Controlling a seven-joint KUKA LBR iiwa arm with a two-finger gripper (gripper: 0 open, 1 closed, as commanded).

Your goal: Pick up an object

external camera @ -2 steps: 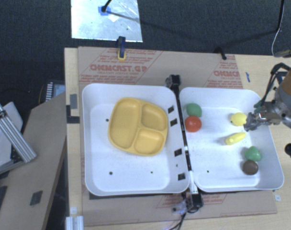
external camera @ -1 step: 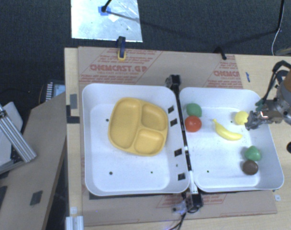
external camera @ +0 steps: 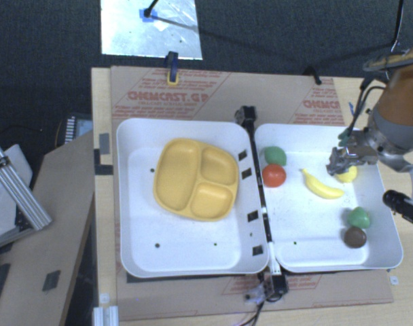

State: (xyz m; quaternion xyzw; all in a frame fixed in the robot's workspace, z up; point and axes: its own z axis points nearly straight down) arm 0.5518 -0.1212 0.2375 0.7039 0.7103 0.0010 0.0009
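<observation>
The right bin holds several small toys. A green ball and a red-orange ball lie near its left wall. A yellow banana lies in the middle. Further right, a green piece sits just above a brown ball. My gripper hangs over the bin's upper right part, right above a small yellow object that it partly hides. Whether the gripper touches that object is unclear.
The left bin carries a yellow divided plate. A black hinge strip runs between the two bins. The arm's grey body and orange band reach in over the right bin's right wall. Cables trail behind the bench.
</observation>
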